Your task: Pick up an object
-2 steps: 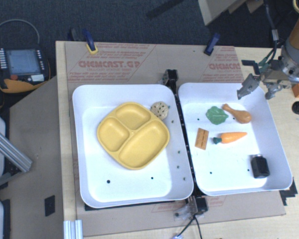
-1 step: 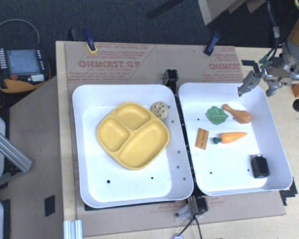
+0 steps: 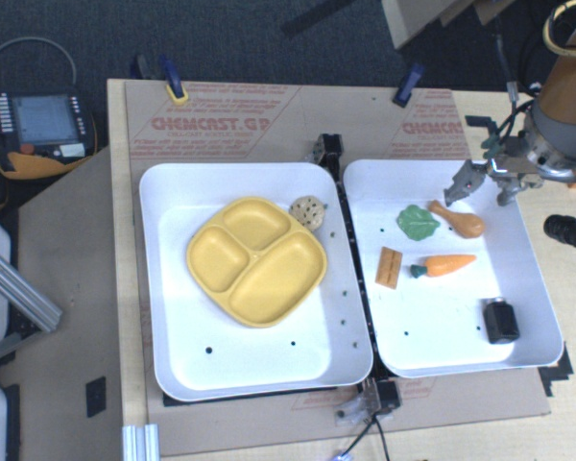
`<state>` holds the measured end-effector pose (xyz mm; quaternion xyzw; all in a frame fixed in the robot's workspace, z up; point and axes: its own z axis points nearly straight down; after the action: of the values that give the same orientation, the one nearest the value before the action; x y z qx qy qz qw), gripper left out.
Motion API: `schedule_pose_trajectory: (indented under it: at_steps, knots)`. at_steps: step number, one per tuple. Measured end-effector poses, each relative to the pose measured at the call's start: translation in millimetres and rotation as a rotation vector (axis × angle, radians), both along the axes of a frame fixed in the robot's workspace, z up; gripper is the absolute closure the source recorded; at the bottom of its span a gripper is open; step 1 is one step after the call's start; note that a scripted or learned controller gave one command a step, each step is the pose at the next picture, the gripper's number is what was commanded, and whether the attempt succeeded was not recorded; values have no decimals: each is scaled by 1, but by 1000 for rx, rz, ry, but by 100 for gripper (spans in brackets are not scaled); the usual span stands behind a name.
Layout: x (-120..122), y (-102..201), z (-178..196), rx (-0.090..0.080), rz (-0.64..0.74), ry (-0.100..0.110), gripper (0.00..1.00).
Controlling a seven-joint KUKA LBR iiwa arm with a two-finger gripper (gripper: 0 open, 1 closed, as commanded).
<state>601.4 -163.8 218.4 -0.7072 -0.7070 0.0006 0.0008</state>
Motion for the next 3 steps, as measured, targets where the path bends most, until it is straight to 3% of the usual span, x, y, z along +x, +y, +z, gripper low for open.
schedule_pose_trajectory:
  at_steps: [2,3]
  knots:
    - [-1,2,-106,0,0,0,0]
    - [-1,2,-95,-1,-1,-2,100]
